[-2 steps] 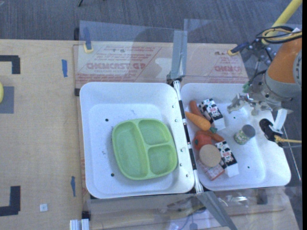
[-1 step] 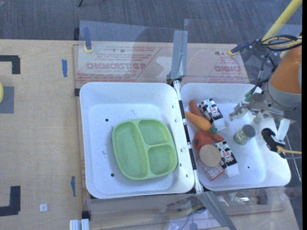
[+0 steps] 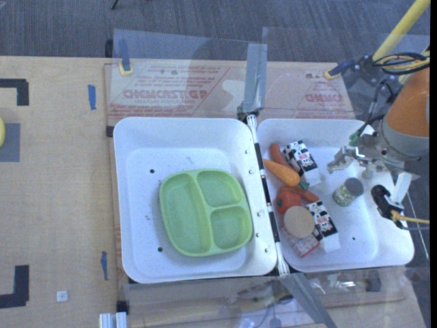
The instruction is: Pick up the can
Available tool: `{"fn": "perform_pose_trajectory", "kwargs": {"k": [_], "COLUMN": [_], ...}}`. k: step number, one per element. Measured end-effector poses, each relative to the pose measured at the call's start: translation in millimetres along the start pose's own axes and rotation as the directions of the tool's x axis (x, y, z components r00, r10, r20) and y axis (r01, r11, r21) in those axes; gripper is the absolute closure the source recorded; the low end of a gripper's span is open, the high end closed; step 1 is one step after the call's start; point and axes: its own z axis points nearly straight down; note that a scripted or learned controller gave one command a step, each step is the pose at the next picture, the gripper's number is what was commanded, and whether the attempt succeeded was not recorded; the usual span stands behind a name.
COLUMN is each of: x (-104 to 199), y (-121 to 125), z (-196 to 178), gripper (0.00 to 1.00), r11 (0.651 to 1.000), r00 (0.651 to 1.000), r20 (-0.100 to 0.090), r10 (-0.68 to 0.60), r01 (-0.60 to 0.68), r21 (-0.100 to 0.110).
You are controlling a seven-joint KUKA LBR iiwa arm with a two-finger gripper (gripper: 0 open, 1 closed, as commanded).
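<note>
The can is a small cylinder with a grey top and a greenish label. It stands upright on the floor of the right bin, right of the middle. My gripper hangs just above and behind the can, its fingers spread and nothing between them. The grey arm with its orange band comes in from the right edge.
Left of the can lie two carrots, two small black-and-white cartons, a red item and a tan disc. The left bin holds a green divided plate. A clear wall stands behind both bins.
</note>
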Motion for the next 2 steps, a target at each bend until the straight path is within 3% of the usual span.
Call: {"fn": "perform_pose_trajectory", "kwargs": {"k": [1, 2], "x": [-0.5, -0.6], "y": [-3.1, 3.2], "z": [-0.3, 0.5], "gripper": [0.0, 0.0], "r11": [1.0, 0.999], "r00": [1.0, 1.0], "r20": [0.0, -0.001], "r10": [0.013, 0.029], "r01": [-0.013, -0.029], "r21": [-0.001, 0.013]}}
